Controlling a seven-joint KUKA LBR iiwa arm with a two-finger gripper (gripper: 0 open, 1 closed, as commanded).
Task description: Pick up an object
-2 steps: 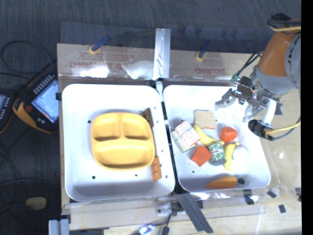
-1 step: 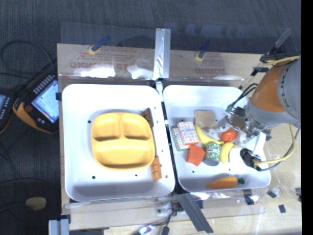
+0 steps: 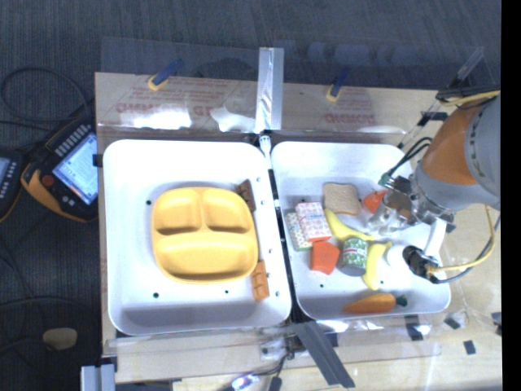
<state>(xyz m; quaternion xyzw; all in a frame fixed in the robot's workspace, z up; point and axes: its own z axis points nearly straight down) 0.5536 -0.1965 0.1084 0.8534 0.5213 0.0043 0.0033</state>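
Note:
The right bin (image 3: 423,304) holds several small items: a bread slice (image 3: 342,197), a yellow banana (image 3: 364,241), a pink and white carton (image 3: 313,221), a red block (image 3: 325,257), a green can (image 3: 353,253) and a carrot (image 3: 370,304) near the front wall. My gripper (image 3: 391,213) hangs low over the right side of this bin, just right of the bread and above the banana's end. A small orange-red piece (image 3: 374,201) lies right beside it on the left. The gripper's own body hides its tips.
The left bin (image 3: 130,300) carries a yellow compartment tray (image 3: 203,233), a brown piece (image 3: 246,192) at its far right corner and an orange piece (image 3: 260,281) by the divider. A handheld pendant (image 3: 69,173) lies left of the bench. Cables trail from the wrist.

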